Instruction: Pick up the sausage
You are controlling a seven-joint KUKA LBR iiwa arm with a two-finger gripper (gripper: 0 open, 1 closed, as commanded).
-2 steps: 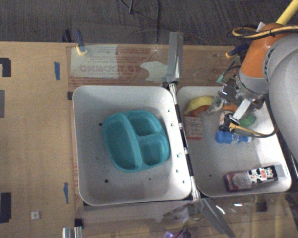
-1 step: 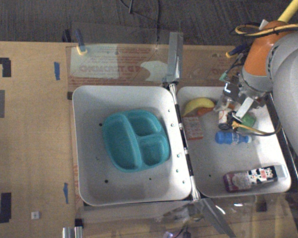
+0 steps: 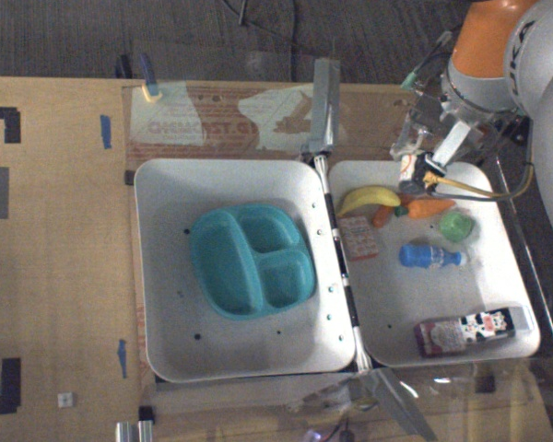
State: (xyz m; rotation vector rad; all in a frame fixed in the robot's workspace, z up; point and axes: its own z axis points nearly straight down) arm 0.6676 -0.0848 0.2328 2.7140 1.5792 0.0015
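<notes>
The sausage (image 3: pixel 383 216) is taken to be the short reddish-brown piece in the right bin (image 3: pixel 498 339), near that bin's far edge, lying just below the banana (image 3: pixel 369 197) and touching, or nearly touching, the left end of the carrot (image 3: pixel 430 207). The identification is offered as a judgement, since the piece is small and partly crowded by its neighbours.

The end effector (image 3: pixel 415 175) is seen at the far edge of the right bin, just above and to the right of the sausage, over the gap between banana and carrot. Whether it is open or closed cannot be told, because the tip is blurred against the items beneath it. Nothing is seen gripped in it.

The step in hand is judged to be the approach or descent, with the grasp not yet made. For the next move, a short shift toward the bin's left edge is called for, so that the tip is centred on the sausage and not on the carrot, followed by a descent narrow enough that banana and carrot are not caught.

Elsewhere in the right bin a green cup (image 3: pixel 456 226), a blue bottle (image 3: pixel 430 257), a patterned card (image 3: pixel 358 238) and a dark carton (image 3: pixel 464 331) near the front edge are found. A teal divided tray (image 3: pixel 252 260) is carried by the left bin (image 3: pixel 166 201).

The upper arm (image 3: pixel 507 35) is cut off at the top right corner, and the cables about the wrist are hard to separate from the tip
</notes>
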